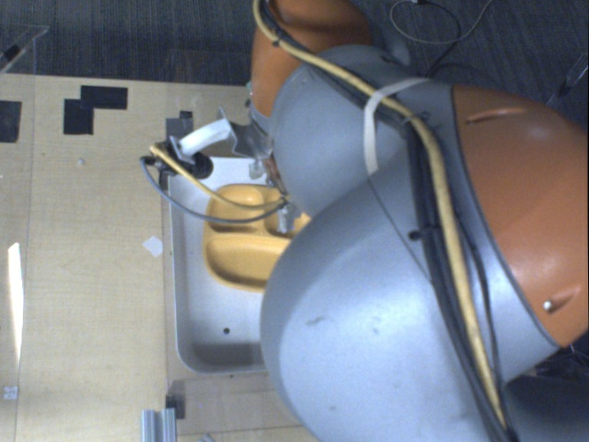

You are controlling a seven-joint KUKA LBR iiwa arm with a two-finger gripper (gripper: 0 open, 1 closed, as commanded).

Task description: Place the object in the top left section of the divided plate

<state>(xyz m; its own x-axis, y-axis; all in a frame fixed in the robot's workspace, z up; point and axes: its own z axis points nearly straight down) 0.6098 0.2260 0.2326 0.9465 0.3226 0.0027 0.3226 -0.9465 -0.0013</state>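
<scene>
A yellow divided plate (237,247) lies in the white bin (198,339); its left part shows, with a ridge between a far section and a near section. The rest of the plate is hidden under the big grey and orange arm (396,274). The gripper (282,212) hangs low over the plate's far section, right at the edge of the arm's body, and is mostly covered by it. A white tab and black cable loop (184,168) stick out from the wrist over the bin's far left corner.
The bin's left wall (173,274) borders the tan bench top (83,247). Black markers (92,107) sit on the bench at the far left. A metal bracket (158,422) stands at the near edge.
</scene>
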